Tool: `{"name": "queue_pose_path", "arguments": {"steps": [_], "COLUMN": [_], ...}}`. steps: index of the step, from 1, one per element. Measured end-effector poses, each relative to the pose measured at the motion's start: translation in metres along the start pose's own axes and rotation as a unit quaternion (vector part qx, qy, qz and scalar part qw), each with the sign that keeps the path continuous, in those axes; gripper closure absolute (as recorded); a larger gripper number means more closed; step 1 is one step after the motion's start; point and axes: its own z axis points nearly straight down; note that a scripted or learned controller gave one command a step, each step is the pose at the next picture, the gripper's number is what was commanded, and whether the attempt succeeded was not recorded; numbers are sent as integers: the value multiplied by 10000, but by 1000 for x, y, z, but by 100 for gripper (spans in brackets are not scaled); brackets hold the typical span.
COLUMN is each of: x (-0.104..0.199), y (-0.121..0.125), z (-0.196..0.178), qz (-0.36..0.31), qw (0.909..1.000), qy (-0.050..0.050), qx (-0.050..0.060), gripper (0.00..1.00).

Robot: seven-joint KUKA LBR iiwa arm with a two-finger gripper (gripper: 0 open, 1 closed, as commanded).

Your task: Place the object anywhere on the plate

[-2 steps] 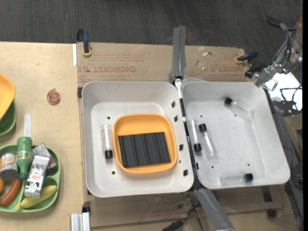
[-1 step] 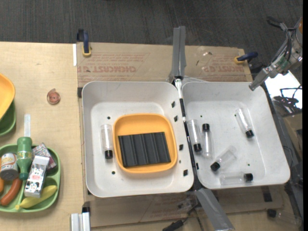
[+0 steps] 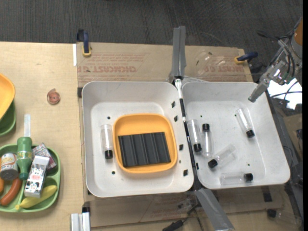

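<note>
An orange plate (image 3: 144,119) sits in the middle of the left bin (image 3: 91,129). A black ridged slab (image 3: 143,148) lies flat on the plate. A clear vial with a black cap (image 3: 106,139) lies just left of the plate. Several more clear capped vials lie scattered in the right bin (image 3: 274,148), such as one (image 3: 244,121) near its far right and one (image 3: 206,138) near its left wall. My gripper (image 3: 255,94) hangs at the right bin's far right corner, tilted down and left, apart from every vial and far from the plate.
On the wooden bench to the left stand a green plate (image 3: 54,186) of toy food, a yellow bowl (image 3: 5,97) and a small pink disc (image 3: 53,96). Clamps (image 3: 85,46) (image 3: 244,57) hold cardboard behind the bins. Cables hang at the far right.
</note>
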Motion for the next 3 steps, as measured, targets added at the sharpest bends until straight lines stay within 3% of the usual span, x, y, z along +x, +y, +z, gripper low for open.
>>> {"name": "queue_pose_path", "arguments": {"steps": [1, 2, 3], "x": [-1, -5, -5], "y": [0, 5, 5], "z": [-10, -54, -54], "qz": [13, -1131, -1130], "qw": [10000, 9936, 9936], "qy": [-20, -19, -18], "qx": [-12, -7, -7], "gripper": [100, 100, 0]}}
